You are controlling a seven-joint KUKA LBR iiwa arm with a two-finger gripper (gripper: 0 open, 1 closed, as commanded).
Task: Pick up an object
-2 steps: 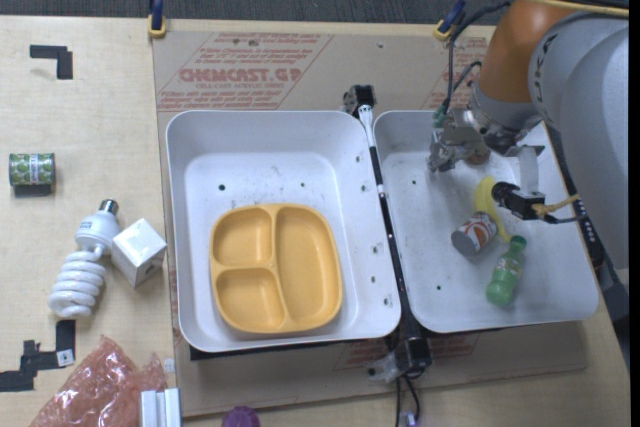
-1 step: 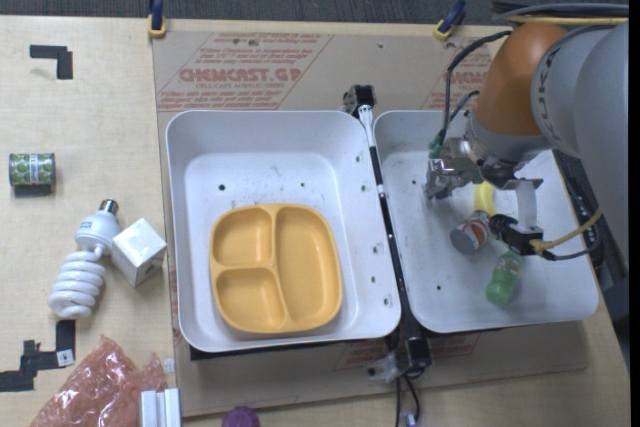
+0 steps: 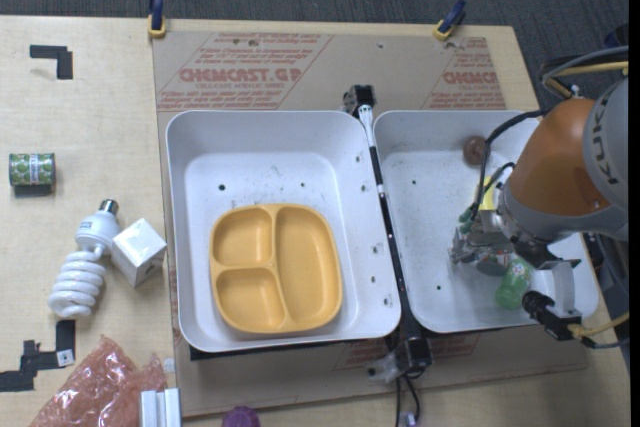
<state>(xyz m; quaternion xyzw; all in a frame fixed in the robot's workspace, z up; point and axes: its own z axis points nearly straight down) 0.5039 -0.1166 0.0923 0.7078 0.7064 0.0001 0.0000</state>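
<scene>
We are looking down on two shallow white bins sitting side by side in the middle of the frame. The left bin [image 3: 190,165] is holding a yellow divided plate [image 3: 276,267], which is lying flat toward the bin's lower half with its three compartments facing up; nothing is showing inside those compartments. The right bin [image 3: 420,205] is holding a small brownish round object [image 3: 474,150] near its upper edge and a green object [image 3: 513,286] toward its lower right. The arm [image 3: 560,165] is reaching in from the right edge of the frame, its orange band hanging over the right bin, and the gripper [image 3: 478,248] is sitting low in that bin, just left of and close beside the green object. Whether it is touching that object we cannot tell, and whether it is open or closed we cannot tell either, since the wrist is covering it. Outside the bins, at the left of the frame, a spiral light bulb [image 3: 80,267] and a small white cube [image 3: 139,250] are lying next to each other, and a small green can [image 3: 31,170] is resting further up.
</scene>
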